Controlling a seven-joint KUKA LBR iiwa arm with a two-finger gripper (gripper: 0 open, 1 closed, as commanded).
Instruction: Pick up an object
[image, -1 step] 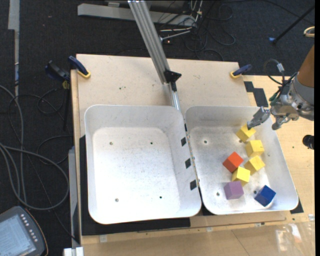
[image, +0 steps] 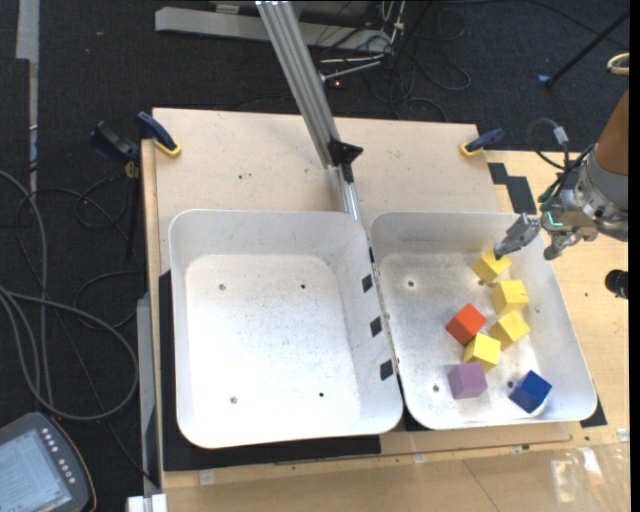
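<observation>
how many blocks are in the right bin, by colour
yellow blocks: 4
orange block: 1
purple block: 1
blue block: 1
total: 7, all in the right bin

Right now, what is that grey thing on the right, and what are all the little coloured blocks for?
You are looking down from a camera fixed above a bench. The grey thing is a robot arm reaching in from the right. At its tip is the end effector, two fingers for picking things up. It hangs over the upper right part of the right bin, just above a yellow block. Nothing sits between the fingers.

Two shallow white bins lie side by side. The right bin holds seven small blocks: four yellow, an orange block, a purple block and a blue block. The left bin is beside it. The robot's job is to pick one block up.
</observation>
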